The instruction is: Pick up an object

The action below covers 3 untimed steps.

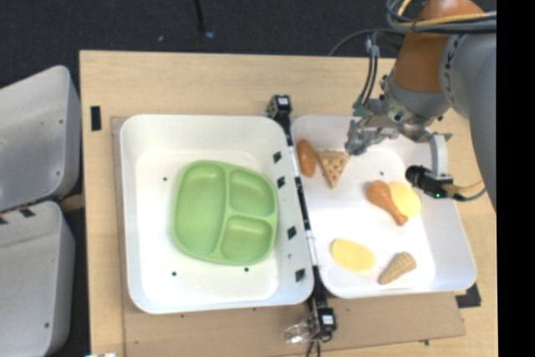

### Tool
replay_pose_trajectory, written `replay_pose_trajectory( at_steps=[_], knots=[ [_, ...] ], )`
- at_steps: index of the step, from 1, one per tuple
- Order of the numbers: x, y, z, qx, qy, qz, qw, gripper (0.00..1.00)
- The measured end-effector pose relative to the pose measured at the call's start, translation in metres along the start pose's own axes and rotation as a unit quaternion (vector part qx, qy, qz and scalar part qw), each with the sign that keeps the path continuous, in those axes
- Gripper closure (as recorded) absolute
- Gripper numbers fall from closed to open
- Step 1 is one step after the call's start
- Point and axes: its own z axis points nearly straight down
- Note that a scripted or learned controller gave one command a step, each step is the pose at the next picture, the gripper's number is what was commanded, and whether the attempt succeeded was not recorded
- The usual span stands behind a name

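Pincer (pixel 358 142) hovers beside pizza slice (pixel 333 167) in right bin (pixel 447 251).

The grey arm (pixel 456 63) reaches in from the right, its end effector (pixel 358 140) pointing downward.

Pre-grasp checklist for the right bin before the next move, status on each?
1. Gripper over the right bin: ok, near its far edge.
2. Nearest target, the waffle wedge, unobstructed: ok.
3. Wedge clear of the orange sausage-shaped toy: not ok, they sit very close.
4. Finger opening: cannot tell.
5. Chicken drumstick separable from the yellow piece: not ok, touching.
6. Green divided plate out of the way in the left bin: ok.
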Motion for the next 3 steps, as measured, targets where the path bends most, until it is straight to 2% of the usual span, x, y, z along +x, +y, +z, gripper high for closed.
replay_pose_trajectory(
  at_steps=[1,2,3],
  knots=[
    [0.002,0.007,-0.046,0.000,0.000,-0.002,1.0000,1.00],
    [0.001,0.003,-0.109,-0.001,0.000,-0.002,1.0000,1.00],
    [0.057,-0.021,-0.102,0.003,0.000,-0.003,1.0000,1.00]
  ],
)
